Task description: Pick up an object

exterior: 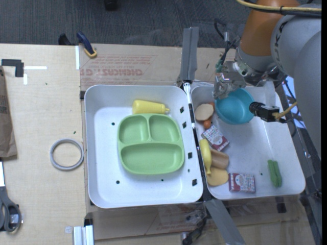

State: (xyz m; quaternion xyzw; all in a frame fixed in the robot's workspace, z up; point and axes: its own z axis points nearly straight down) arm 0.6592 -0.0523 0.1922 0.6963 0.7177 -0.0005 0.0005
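My gripper point(220, 92) hangs over the far end of the right bin point(286, 152). Its fingers are shut on the upper left rim of a teal bowl point(234, 107), which tilts just below the wrist. Left of the bowl lie a tan round piece point(204, 111) and a small orange bit point(207, 123). Nearer the front are a red and white packet point(215, 137), a yellow banana point(205, 154), two tan lumps point(219, 161), a red and white box point(241, 182) and a green pickle point(275, 172).
The left bin point(97, 137) holds a green divided plate point(151, 143) and a yellow item point(150, 106) behind it. On the bench to the left lie a tape ring point(66, 153) and scissors point(7, 216). A metal divider point(190, 60) stands between the bins.
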